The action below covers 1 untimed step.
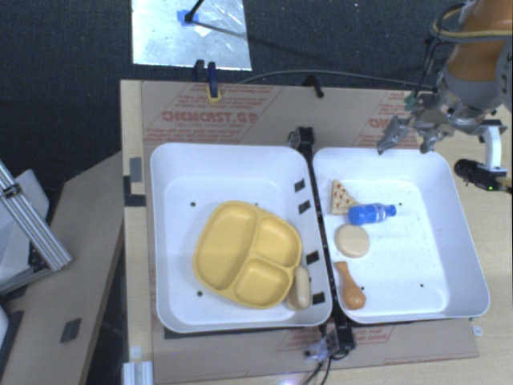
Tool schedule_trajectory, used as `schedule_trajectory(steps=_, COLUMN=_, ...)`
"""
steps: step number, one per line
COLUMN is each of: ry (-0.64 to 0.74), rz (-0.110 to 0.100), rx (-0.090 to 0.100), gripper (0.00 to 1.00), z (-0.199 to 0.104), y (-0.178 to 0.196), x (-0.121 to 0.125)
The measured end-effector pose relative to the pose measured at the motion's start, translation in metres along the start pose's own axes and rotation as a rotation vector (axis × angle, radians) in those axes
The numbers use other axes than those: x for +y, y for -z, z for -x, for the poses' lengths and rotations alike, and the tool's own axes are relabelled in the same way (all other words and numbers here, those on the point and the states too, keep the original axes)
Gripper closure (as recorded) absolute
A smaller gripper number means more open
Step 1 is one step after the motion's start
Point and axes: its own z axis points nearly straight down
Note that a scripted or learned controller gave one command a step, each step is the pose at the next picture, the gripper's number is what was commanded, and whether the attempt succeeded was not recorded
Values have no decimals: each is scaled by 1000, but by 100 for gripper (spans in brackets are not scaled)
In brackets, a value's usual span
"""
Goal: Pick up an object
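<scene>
Hovering above the right bin's (453, 215) far rim, gripper (409, 137) spread and seemingly empty; blue bottle (370, 213), cracker (342, 196) and round biscuit (353, 241) lying below-left, awaiting descent.

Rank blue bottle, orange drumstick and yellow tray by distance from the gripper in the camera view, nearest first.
Gripper is above the right bin's far rim.
1. Blue bottle, right bin, far half.
2. Orange drumstick, right bin, near-left corner.
3. Yellow tray, left bin.

Red "CHEMCAST GP" print on brown board (210, 117) under bins
</scene>
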Motion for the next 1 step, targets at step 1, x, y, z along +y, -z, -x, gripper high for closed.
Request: schedule_trajectory(steps=1, ry=2, rz=12, rx=-2, gripper=0, z=0, y=8, x=2)
